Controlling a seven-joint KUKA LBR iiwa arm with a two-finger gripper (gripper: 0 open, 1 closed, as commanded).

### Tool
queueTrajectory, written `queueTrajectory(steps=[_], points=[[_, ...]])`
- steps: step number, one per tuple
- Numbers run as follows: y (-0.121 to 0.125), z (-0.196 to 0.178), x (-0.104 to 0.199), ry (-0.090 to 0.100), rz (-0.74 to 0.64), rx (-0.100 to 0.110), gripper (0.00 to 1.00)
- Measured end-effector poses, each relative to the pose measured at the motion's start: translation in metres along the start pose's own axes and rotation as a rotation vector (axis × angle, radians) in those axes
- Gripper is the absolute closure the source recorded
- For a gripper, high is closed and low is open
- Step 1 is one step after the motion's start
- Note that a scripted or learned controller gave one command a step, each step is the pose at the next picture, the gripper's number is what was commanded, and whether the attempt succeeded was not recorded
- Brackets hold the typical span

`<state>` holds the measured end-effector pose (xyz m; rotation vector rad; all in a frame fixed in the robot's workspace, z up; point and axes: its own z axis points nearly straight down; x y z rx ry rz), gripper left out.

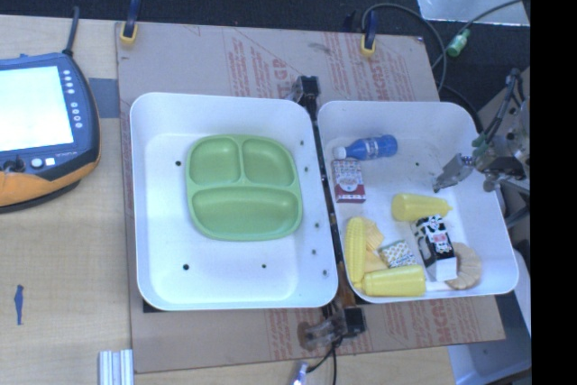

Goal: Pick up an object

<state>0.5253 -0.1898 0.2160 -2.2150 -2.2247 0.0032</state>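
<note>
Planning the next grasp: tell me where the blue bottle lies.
The blue bottle lies on its side in the right bin, near its far edge, just above the red carton.

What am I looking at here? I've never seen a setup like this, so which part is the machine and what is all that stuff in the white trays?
One camera fixed above a bench looks down at a slant. The machine is a robot arm reaching in from the right; its gripper, a two-fingered claw, hangs over the right bin and holds nothing. The left bin holds a green divided plate. The right bin holds small items: a blue bottle, a red-and-white carton, toy corn, two yellow pieces, a black-and-white carton and a croissant. The screen at left is a handheld control tablet.
</note>
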Motion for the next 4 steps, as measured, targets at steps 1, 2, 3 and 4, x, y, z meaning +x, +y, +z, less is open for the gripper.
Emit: queueTrajectory(steps=[1, 2, 3, 4], points=[[0.060, 0.083, 0.028, -0.001, -0.002, 0.002, 0.00], [0.011, 0.125, 0.042, -0.001, -0.001, 0.001, 0.00], [0.011, 0.114, 0.041, -0.003, -0.004, 0.002, 1.00], [0.053, 0.023, 0.112, 0.001, 0.000, -0.002, 1.00]])
